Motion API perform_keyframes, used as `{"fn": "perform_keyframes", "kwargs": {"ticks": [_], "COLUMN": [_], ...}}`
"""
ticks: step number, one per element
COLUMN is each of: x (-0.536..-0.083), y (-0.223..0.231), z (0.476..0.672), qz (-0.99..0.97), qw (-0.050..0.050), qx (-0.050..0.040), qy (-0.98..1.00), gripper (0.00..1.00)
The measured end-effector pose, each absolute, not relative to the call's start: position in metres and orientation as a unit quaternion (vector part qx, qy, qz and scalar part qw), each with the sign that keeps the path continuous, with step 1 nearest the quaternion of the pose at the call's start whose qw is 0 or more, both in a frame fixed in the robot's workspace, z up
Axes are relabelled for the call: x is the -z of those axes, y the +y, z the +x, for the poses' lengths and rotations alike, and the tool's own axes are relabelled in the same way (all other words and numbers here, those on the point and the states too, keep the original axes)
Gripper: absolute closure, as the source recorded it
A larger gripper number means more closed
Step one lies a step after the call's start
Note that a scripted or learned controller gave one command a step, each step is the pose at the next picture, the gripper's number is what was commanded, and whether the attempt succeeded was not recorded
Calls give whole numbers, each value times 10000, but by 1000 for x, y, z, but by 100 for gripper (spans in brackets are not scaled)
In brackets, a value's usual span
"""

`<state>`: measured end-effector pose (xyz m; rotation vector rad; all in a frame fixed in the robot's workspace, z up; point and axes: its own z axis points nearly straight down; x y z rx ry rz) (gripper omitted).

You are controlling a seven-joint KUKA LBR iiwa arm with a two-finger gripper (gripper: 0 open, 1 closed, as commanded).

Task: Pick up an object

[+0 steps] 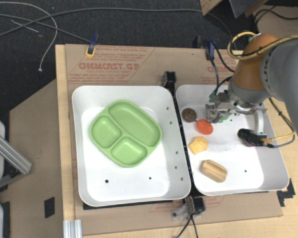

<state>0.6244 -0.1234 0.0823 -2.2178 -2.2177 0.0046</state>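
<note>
Nearest the lens, the right bin is the landmark: a shallow tray of smooth white plastic with rounded corners, and to its left sits a twin, the left bin, holding a glossy green divided plate moulded into three hollows. Over the landmark's far side hangs the arm, grey with an orange band, and its gripper is low above the floor; whether it is open or closed cannot be made out, and nothing shows between its tips. Inside the landmark, toward its near edge, lies a tan bread roll, likely light, stiff and matte, best pinched across its short width. Farther in sits a ridged yellow corn piece, then a smooth orange-red tomato just beside the gripper, probably slippery. Smallest is a brown round piece near the landmark's left wall.
</note>
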Motion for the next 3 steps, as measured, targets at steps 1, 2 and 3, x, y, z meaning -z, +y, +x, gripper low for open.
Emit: {"fn": "perform_keyframes", "kwargs": {"ticks": [1,2,3], "x": [-97,-157,-204], "y": [-123,-117,-110], "z": [626,635,633], "qz": [-7073,-7064,-7065], "qw": [4,-31,-25], "qx": [6,24,22], "qy": [-7069,-7078,-7077], "gripper": [100,100,100]}}
